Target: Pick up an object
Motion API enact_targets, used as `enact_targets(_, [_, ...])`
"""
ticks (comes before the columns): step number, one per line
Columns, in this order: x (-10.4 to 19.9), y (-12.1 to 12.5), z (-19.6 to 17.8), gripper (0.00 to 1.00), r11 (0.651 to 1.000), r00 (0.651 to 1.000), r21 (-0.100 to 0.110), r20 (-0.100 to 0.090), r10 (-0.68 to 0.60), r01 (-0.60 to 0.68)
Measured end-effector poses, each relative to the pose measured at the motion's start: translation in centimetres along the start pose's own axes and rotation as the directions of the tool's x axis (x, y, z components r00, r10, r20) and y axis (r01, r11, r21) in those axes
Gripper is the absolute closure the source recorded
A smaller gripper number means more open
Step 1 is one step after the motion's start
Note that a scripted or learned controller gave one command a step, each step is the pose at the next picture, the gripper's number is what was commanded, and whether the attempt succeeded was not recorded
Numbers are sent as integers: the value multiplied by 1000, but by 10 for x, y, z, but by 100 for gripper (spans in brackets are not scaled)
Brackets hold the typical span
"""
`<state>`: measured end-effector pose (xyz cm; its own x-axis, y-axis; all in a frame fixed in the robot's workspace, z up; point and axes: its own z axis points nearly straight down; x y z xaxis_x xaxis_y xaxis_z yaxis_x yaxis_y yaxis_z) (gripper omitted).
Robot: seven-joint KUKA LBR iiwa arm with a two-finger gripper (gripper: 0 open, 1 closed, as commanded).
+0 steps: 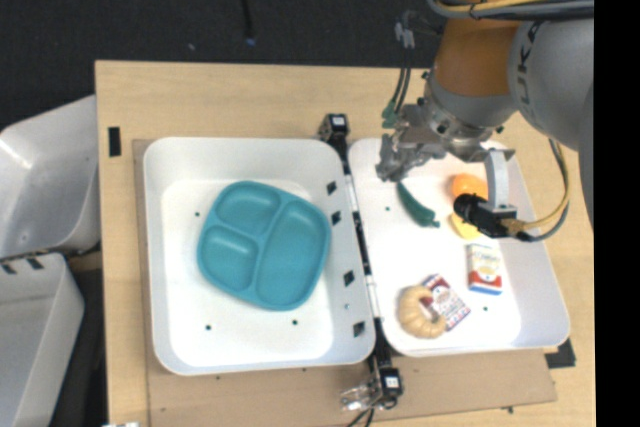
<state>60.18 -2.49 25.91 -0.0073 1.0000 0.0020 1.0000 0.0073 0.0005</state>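
Camera view, looking down on the bench at a slant.

Bench (230,95): light wood top bearing two shallow white bins side by side.

Left bin (170,335): holds one teal plate (264,244) with three compartments, lying flat near the middle of the bin floor.

Right bin (530,315): holds several small items.
- Green strip (417,203): thin, dark green, lying at a slant in the upper left part of the bin, its upper end just beneath the gripper.
- Orange piece (467,187): rounded, in the upper middle of the bin, touching a yellow piece (464,226) below it. A black part of the arm's fittings overlaps both.
- Small carton (485,269): white with red and blue print, lying flat right of centre.
- Bagel (420,311): pale brown, round, near the front edge of the bin.
- Packet (446,300): red, white and purple, touching the bagel's right side.

Arm (560,65): grey with an orange band, reaching in from the right over the back of the right bin.

Gripper (393,167): low over the upper left corner of the right bin, at the upper end of the green strip. Cannot tell how it is set, nor whether it has hold of anything; nothing is visibly lifted.
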Motion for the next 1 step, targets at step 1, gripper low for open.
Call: enact_targets(1, [58,-14,12,100,1000,1000,1,0,0,0])
